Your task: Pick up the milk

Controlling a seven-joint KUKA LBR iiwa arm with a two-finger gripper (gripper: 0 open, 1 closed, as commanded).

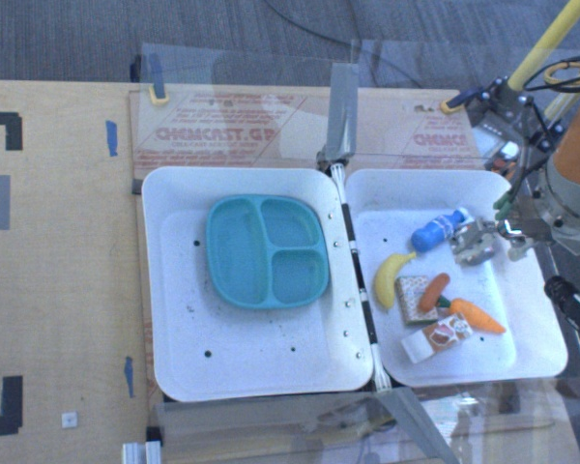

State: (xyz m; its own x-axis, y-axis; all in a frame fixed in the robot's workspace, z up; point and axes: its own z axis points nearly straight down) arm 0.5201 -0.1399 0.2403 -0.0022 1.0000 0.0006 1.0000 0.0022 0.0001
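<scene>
White boxy milk carton point(439, 338) — beside carrot point(478, 316)

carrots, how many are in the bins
2, both in the right bin: a small carrot lying on the brown block, and a longer carrot just to its right, above the milk.

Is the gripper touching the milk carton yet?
Apart. The camera view shows bare bin floor between the gripper and the milk carton.
</scene>
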